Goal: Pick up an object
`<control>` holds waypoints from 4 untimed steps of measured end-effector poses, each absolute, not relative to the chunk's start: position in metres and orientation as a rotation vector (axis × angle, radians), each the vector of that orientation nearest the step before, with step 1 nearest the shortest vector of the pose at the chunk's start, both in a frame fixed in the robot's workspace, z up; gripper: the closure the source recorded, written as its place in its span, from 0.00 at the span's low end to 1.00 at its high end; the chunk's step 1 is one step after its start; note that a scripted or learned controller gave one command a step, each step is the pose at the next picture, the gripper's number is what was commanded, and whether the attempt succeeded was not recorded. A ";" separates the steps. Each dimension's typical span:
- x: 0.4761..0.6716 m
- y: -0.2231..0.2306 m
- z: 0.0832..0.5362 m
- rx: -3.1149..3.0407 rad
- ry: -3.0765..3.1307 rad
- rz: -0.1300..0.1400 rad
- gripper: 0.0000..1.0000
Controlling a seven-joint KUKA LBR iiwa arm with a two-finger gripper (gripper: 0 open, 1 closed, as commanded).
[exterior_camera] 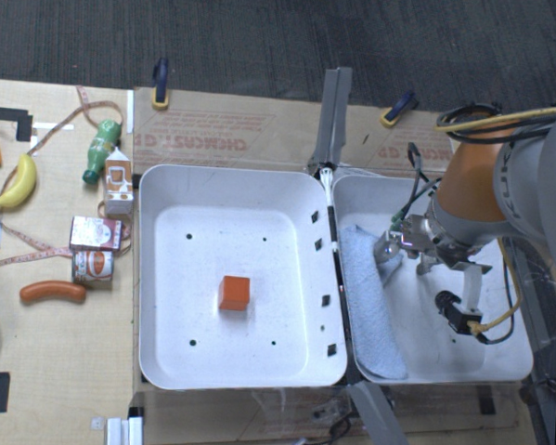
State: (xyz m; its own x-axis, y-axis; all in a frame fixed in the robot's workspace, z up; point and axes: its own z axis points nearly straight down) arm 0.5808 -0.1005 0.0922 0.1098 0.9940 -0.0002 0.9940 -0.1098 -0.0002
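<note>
Here, orange block (234, 293) in left bin (165, 257), tool (388, 253) well apart.

Prob. robotics lab: bench w/ twin white bins (151, 257), clamps (160, 80), toy food (15, 183).

I make out faint reddish mirrored print on the cardboard sheet (227, 126) behind the bins; I cannot read its letters for certain.
</note>
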 end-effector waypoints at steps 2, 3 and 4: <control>0.581 -0.103 0.101 -2.346 -2.090 0.001 0.00; 0.598 -0.121 0.092 -2.309 -2.132 0.000 0.00; 0.614 -0.098 0.092 -2.251 -2.195 0.000 0.00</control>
